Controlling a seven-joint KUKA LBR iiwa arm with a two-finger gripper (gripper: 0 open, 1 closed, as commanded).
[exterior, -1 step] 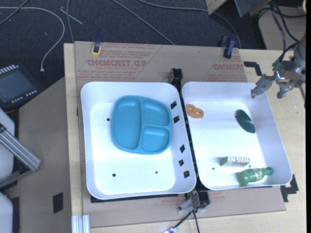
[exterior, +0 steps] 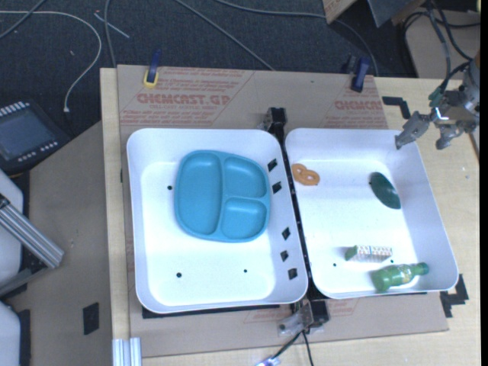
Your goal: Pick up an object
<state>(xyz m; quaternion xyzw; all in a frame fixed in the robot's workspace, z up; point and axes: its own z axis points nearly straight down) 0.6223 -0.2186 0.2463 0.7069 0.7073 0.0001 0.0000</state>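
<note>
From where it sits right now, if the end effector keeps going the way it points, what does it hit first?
Probably the right bin's far right rim. The end effector sits at that corner, pointing down and left, so the bare floor would follow and the dark green object lies further on. Its height is unclear from this slanted view.

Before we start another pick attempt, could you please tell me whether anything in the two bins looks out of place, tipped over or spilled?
Only one thing stands out: the green plastic bottle lies on its side at the near rim of the right white bin. Nothing looks spilled or damaged. The blue divided plate sits flat in the left white bin.
</note>
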